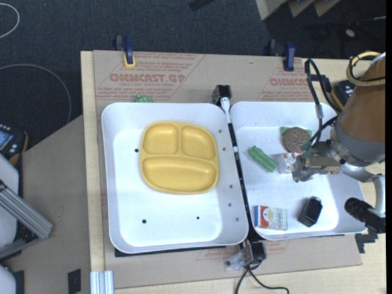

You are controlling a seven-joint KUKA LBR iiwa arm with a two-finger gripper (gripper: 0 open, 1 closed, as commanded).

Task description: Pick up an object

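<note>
Bench: left bin holds yellow tray; right bin, green piece.

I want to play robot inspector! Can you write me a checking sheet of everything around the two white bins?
Surface: bench bearing left bin and right bin.
Job's things: yellow divided plate in left bin; green piece, brown round thing, small printed card and black block in right bin.
Clutter: small green scrap behind left bin.
Grippers: end effector low in right bin, beside a crinkly wrapper.
Cables: black cable along the arm; white cable on floor.
Surroundings: dark carpet; blue clamps.
</note>
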